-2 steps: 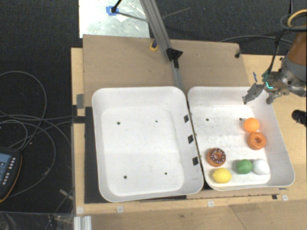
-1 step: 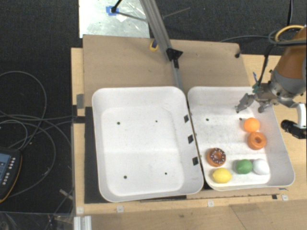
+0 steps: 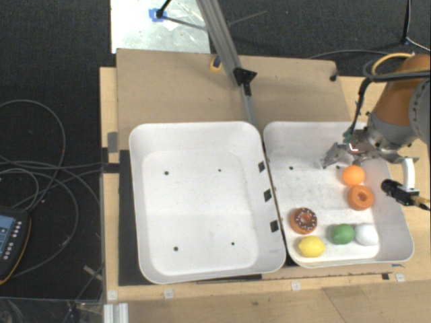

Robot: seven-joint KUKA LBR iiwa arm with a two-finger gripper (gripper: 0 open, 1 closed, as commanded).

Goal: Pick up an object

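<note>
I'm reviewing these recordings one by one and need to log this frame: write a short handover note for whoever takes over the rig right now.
Gripper: over the right bin's upper part, just above-left of the orange ball; nothing visible between its fingers. Open or shut can't be read.
Objects, all in the right bin: orange ball, orange ring below it, chocolate donut, lemon, green ball, white ball along the lower edge.
Left bin sits alongside.
Done: nothing picked up.
Left: grasp and lift one object; the orange ball is nearest.
</note>
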